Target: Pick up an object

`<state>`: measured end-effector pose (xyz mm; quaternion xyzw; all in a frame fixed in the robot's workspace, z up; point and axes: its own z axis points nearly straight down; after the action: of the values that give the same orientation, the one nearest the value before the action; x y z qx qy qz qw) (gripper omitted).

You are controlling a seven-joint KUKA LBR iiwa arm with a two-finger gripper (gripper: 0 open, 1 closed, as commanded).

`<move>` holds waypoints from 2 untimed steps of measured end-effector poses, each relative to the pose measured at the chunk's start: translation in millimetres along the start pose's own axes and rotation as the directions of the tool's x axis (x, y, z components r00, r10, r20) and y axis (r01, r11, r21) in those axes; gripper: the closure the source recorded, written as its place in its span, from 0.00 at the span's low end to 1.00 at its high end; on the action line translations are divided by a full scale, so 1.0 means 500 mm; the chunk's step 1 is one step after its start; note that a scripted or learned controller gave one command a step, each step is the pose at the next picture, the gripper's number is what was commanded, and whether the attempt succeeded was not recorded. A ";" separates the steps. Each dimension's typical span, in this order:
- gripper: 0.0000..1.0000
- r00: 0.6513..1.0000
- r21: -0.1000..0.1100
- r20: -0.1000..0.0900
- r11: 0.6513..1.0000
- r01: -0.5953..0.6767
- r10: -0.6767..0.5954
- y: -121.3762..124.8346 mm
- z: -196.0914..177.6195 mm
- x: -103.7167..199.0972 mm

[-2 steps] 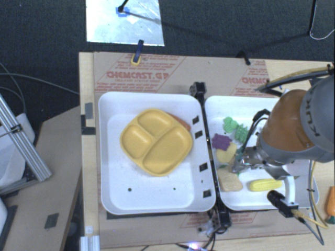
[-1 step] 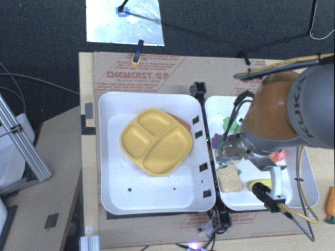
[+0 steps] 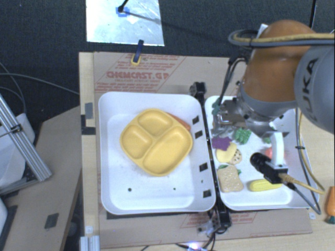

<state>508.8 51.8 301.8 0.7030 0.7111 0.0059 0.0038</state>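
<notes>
Purple plastic toy food piece (image 3: 221,143): it lies to the right of a yellow three-compartment plastic plate (image 3: 157,143), across the wall between two bins, level with the plate's middle.

The grey robot arm with an orange band (image 3: 282,61) reaches in well to the right of the plate and higher in the picture. Its metal two-finger gripper (image 3: 225,120) hangs to the plate's upper right, just above the purple piece in the picture. From here I cannot tell whether the gripper is released, clenched or grasping anything.

The plate sits in the shallow white left bin (image 3: 131,192), near its middle and tilted a little. The shallow white right bin (image 3: 261,205) stands right beside it.

The rest are small toys, all in the right bin, to the plate's right:
- A tan speckled bread slice (image 3: 230,179) lies lower than the plate's bottom edge.
- A yellow corn-like piece (image 3: 261,185) lies farther right, at about the same height.
- A yellow cheese wedge with holes (image 3: 229,154) lies just under the purple piece.
- A green ridged piece (image 3: 242,135) lies just right of the purple piece.

A sliver of something orange-red (image 3: 181,122) peeks out from behind the plate's upper right rim.
</notes>
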 end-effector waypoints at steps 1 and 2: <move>1.00 1.000 0.016 0.003 1.000 -0.010 0.010 0.052 0.187 0.008; 1.00 1.000 -0.004 0.001 1.000 -0.006 0.006 0.076 -0.089 0.010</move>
<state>546.3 57.2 347.0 0.7050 0.7091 0.0070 0.0054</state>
